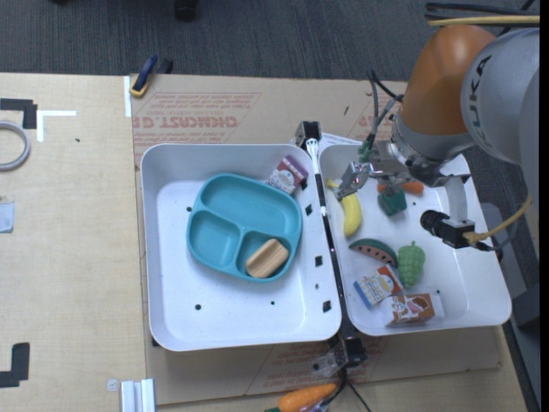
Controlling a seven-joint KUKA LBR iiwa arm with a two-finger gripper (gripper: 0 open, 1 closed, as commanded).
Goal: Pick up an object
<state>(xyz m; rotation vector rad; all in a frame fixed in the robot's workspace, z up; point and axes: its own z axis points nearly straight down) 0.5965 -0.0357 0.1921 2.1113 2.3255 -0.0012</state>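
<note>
While my claw [353, 181] hangs low in the right bin [480, 312], spread and holding nothing, the banana [351, 216] lies just beneath it, likely my target.

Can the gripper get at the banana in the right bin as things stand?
Probably yes. The gripper is right above the upper end of the banana, which lies bare on the right bin's floor. The bin's left wall is close beside it, and the watermelon slice lies just below.
</note>
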